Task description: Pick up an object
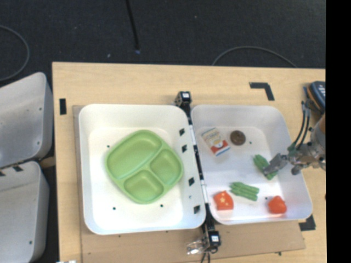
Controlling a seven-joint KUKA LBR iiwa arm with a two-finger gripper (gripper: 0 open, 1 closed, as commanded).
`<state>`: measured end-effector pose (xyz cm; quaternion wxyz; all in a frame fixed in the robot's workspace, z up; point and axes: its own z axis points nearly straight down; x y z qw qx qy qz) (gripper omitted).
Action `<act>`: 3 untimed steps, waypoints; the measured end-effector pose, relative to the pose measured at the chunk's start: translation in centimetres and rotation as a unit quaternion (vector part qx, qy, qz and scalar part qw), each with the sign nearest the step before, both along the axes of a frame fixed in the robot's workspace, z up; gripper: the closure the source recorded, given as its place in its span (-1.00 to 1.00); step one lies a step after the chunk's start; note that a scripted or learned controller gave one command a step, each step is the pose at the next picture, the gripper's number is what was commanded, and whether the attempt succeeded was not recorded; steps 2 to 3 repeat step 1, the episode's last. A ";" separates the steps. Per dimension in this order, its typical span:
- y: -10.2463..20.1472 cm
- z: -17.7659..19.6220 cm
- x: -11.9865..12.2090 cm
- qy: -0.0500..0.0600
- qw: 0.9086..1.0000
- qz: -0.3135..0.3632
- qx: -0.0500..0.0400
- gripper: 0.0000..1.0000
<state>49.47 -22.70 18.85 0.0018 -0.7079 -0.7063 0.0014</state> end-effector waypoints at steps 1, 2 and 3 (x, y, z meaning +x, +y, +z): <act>0.0 -5.7 0.9 -0.001 1.000 -0.002 0.000 -1.00; 0.0 -5.7 0.9 -0.001 1.000 -0.002 0.000 -1.00; 0.0 -5.7 0.9 -0.001 1.000 -0.002 0.000 -1.00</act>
